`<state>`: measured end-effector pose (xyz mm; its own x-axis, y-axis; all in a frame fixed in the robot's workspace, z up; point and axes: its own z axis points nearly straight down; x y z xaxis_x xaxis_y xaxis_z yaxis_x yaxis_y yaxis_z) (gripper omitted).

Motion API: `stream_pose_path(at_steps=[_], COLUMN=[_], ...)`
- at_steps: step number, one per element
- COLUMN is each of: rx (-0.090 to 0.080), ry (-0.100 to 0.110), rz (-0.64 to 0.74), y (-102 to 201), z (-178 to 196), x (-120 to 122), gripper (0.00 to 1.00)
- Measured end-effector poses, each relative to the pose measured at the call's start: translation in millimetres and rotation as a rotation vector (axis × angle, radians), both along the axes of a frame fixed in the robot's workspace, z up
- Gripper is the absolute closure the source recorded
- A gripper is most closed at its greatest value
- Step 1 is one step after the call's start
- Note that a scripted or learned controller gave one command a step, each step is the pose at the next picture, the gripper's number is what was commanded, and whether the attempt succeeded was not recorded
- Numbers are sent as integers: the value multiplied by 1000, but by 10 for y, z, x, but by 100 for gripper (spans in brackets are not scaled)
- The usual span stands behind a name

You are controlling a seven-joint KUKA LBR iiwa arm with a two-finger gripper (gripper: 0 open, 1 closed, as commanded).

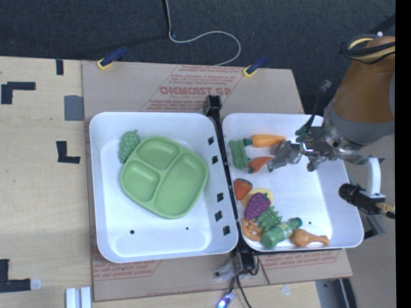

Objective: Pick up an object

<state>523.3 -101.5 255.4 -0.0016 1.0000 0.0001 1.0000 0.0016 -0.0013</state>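
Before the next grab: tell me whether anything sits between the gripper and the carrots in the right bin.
Nothing visible does. The gripper hangs in the right bin just right of the two carrots, with bare bin floor between them; the green beans lie on the carrots' far side.

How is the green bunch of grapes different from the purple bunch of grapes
The green grapes lie in the left bin, touching the green divided plate. The purple grapes lie in the right bin, crowded among other toy foods. They differ in colour, green against purple. Both are small bumpy toy bunches, lying untouched by the gripper.
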Motion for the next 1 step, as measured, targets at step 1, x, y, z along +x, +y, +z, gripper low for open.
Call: stream_pose_path(at_steps=[1], rx=[-4], ry=[-21], rz=[0], y=[-110], z=[2787], x=[-299], gripper=[0])
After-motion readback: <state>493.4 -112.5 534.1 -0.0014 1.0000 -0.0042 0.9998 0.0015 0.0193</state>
